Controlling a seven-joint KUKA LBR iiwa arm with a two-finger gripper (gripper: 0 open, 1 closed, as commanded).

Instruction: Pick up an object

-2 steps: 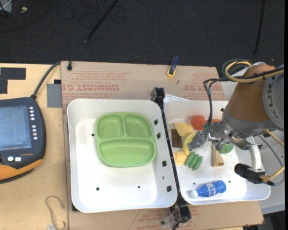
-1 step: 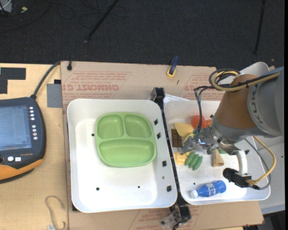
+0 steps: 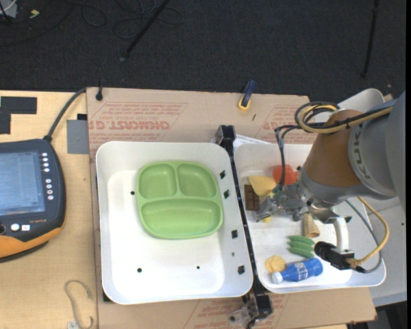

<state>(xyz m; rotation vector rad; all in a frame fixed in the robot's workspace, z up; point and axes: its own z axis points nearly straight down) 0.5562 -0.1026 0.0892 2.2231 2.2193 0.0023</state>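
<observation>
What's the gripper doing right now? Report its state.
Gripper: low in the right bin beside the yellow piece; grip state cannot be told.

Two white bins [image 3: 116,184], one green plate [image 3: 179,200]

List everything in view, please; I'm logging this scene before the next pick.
Bins: two, white, side by side on bench.
Plate: one, green, three compartments, in left bin.
Bottle: one, blue, right bin's near edge.
Wedge: one, yellow, right bin.
Beans: one, green, right bin, above bottle.
Pendant: one, grey and orange, left of bins.
Clamp: one, blue and yellow, far edge.
Arm: one, grey and orange, over right bin.
Tool: one, low in right bin.
</observation>
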